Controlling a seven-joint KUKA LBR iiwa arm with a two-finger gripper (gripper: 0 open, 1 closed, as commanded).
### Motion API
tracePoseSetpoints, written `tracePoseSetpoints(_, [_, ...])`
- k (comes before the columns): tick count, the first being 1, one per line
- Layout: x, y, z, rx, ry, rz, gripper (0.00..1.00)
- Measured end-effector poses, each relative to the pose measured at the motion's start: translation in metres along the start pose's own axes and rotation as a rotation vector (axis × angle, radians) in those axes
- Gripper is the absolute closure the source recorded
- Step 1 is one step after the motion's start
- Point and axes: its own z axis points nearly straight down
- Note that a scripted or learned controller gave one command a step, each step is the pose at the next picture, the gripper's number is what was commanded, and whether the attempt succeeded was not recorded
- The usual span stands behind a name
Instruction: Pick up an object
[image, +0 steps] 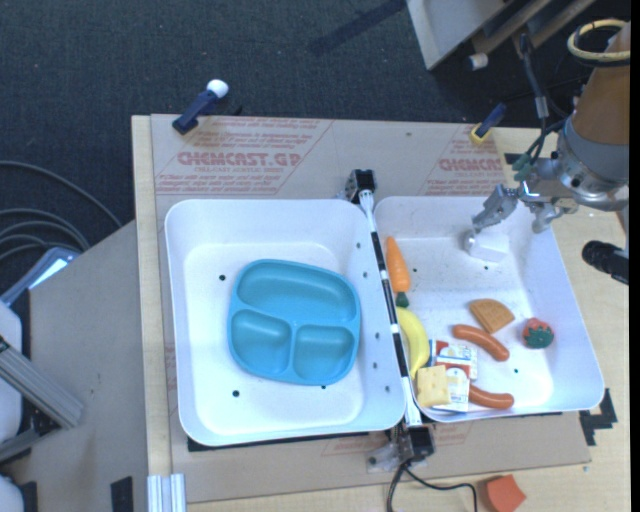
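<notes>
My gripper (484, 226) hangs over the back of the right bin (570, 300), its fingers apart with nothing between them. Below it in the bin lie a carrot (397, 263), a banana (412, 338), a slice of toast (492, 315), two sausages (481, 341) (486, 398), a strawberry (538, 334), a cheese wedge (432, 384) and a small carton (456, 358). All sit nearer the front than the gripper.
The left bin (190, 300) holds a blue divided plate (294, 321). A black divider clip (361, 183) marks the wall between bins. A blue-handled tool (198, 107) lies at the bench's back left, an orange block (503, 491) at the front.
</notes>
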Motion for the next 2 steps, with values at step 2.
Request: tracePoseSetpoints(2, [0.026, -0.022, 0.148, 0.002, 0.000, 0.001, 0.00])
